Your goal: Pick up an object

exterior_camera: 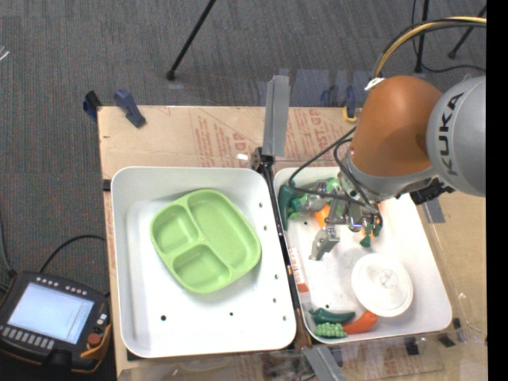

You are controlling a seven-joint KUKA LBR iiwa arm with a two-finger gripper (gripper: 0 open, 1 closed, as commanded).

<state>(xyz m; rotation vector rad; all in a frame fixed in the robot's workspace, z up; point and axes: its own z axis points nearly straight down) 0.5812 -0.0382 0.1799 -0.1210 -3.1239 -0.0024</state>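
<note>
My gripper [332,235] hangs low over the upper middle of the right bin [425,248], under the orange band of the arm [393,129]. Small toys lie close around it: a dark green piece [294,205] to its left, an orange piece [321,213] just beside it, and a green piece [368,234] on its right. Nothing can be made out in its grasp. A white round dish [382,285] rests below it in the same bin. A dark green piece [330,316] and an orange carrot-like piece [362,321] lie at the bin's front edge.
The left bin [135,292] holds a light green divided plate [205,240]. A thin red and white item [295,270] lies along the right bin's left wall. A handheld control pendant [51,320] sits at the lower left, off the bench.
</note>
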